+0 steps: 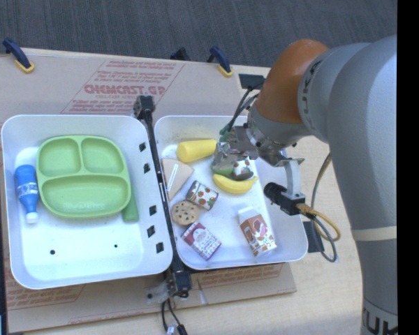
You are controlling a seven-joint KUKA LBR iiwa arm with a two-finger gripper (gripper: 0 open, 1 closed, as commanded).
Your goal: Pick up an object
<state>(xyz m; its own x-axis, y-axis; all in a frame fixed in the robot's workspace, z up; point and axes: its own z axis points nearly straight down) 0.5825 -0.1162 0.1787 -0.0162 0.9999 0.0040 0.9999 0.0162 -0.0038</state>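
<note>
My gripper point(234, 160) hangs low over the upper middle of the right bin point(293, 246), just above a yellow banana point(234, 183). A small red, white and green object point(241, 167) shows at the gripper's tip, touching or just over the banana; whether it is held cannot be made out. To the gripper's left lies a yellow block point(195, 149). Further down the bin are a pale cheese wedge point(176, 176), a small printed can point(202, 195), a cookie point(185, 213), a red box point(201, 241) and a brown milk carton point(257, 232).
The left bin point(28, 267) holds a green divided plate point(84, 176) and a blue bottle point(26, 190) against its left wall. A black clip rail point(156, 187) runs between the bins. The arm's grey body point(349, 117) covers the right bin's far right corner.
</note>
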